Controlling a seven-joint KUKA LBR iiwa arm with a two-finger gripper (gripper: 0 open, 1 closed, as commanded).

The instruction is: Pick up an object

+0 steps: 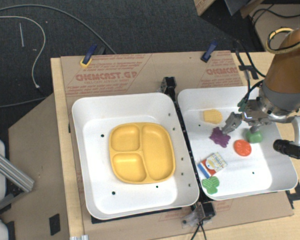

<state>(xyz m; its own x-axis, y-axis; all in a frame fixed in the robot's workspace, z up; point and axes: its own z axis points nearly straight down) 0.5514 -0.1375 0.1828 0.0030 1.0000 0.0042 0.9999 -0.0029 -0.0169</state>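
Note:
My gripper point(243, 126) hangs open over the right bin point(280, 177), near its back right part, with nothing between its fingers. One finger point(232, 122) points toward a purple toy point(220, 137) just to its left. A green toy point(254, 135) lies directly under the other finger. A red-orange ball point(242, 148) sits just in front of the gripper. A pale yellow piece point(212, 116) lies to the gripper's left, toward the back of the bin.
A small printed carton point(213, 164) and a green leaf-shaped toy point(210, 185) lie at the right bin's front left. The left bin point(91, 146) holds a yellow divided plate point(142, 152). Black clamps sit between the bins.

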